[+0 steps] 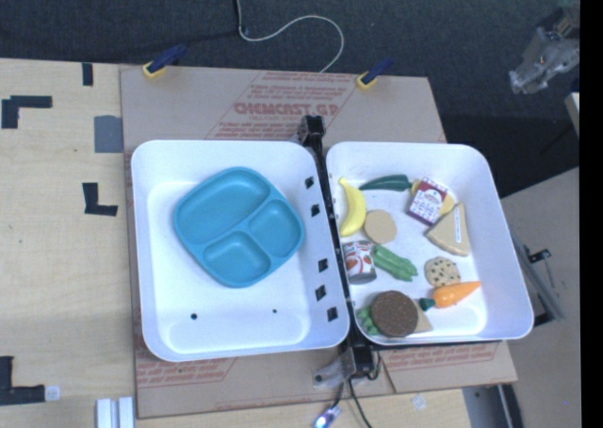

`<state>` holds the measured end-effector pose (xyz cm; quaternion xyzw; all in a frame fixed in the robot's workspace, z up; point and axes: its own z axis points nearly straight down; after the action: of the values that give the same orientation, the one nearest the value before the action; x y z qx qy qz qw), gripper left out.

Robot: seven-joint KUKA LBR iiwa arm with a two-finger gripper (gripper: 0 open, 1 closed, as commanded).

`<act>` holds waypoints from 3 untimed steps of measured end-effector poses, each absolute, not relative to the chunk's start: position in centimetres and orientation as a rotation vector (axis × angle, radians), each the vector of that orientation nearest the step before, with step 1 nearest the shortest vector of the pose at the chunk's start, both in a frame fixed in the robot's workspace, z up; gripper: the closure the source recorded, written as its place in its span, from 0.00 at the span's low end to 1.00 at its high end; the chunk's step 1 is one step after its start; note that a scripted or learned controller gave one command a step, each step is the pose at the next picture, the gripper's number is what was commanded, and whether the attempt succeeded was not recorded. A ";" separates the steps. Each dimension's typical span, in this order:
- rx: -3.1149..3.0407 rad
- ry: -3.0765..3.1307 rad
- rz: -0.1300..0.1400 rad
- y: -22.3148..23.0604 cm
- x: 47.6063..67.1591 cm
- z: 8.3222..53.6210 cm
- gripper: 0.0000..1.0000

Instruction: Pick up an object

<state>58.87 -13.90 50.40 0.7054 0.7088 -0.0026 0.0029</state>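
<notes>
1. Landmark: the black hinge strip [325, 228] between the two shallow white plastic bins; we place everything from it.
2. Nearest us, right of the strip: one round brown burger patty [394, 313], one orange carrot [456, 293], one speckled cookie [441, 271].
3. Just right of the strip: one small can [359, 261], one yellow banana [351, 206], two green pods.
4. Left of it: one blue three-compartment plate [238, 225], lying alone in its bin.
5. We judge the food is piled in the right bin [490, 192] as pick stock.
6. Farthest, well right of the strip: the grey gripper [542, 60], raised clear; its opening we cannot tell.
</notes>
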 end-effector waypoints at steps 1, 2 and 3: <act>2.210 2.223 -0.009 -13.9 58.9 51.4 1.00; 2.208 2.223 -0.010 -13.8 59.0 52.4 1.00; 2.207 2.224 -0.012 -13.8 59.0 53.4 1.00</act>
<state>59.00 -13.75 53.41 0.7043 0.7099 -0.0037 0.0043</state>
